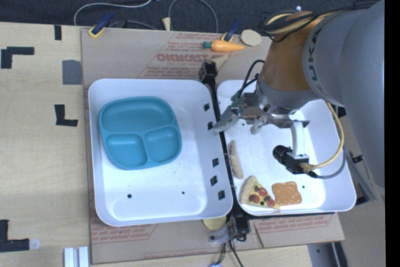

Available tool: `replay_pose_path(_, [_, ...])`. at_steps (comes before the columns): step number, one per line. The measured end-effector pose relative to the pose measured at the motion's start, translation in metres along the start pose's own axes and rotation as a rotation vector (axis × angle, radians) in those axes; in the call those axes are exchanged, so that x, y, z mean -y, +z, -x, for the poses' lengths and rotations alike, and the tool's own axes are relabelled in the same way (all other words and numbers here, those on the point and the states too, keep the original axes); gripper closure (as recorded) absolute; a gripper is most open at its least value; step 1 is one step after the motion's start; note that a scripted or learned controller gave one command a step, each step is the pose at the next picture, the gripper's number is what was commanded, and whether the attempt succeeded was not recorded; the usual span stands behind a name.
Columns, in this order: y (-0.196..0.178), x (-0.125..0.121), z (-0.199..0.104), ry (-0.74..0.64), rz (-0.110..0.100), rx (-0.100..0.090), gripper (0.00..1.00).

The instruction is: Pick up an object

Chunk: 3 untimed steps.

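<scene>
Two white bins sit side by side on a brown cardboard sheet; the left bin [106, 197] has a blue plate [140, 132] with three parts in it, lying flat near the bin's top left. The right bin [331, 197] holds the toy food; a long pale piece like a bread stick [235, 159] lies next to the wall between the bins; a pizza slice [257, 192] with red dots lies near the front edge; an orange-brown toast [287, 194] lies just beside the pizza, on its right. All three are apart from the gripper.

The big grey arm [350, 65] with its orange band reaches in from the right and covers the back of the right bin; the gripper [240, 117] hangs low over the wall between the bins, above the bread stick; I cannot tell how wide it is, and nothing shows in it. A black cable part [289, 159] hangs from the arm near the toast.

Behind the bins lie a toy carrot [225, 45] and a round pale piece [251, 38]; red writing on the cardboard [181, 58] is too blurry to read. The bench is light wood with black marks; the floor behind is dark, with thin wires on it.
</scene>
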State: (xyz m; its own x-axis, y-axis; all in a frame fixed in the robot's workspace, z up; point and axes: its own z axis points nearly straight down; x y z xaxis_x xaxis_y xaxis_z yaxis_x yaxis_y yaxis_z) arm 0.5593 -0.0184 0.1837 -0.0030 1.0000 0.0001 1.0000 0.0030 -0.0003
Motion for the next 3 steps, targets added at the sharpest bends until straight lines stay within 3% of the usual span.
replay_pose_path(1, [0.000, 0.009, 0.013, 0.003, -0.002, 0.001, 0.00])
replay_pose_path(2, [0.000, -0.021, 0.004, 0.001, 0.001, 0.000, 0.00])
replay_pose_path(3, [0.000, -0.091, 0.060, 0.004, 0.004, 0.004, 0.00])
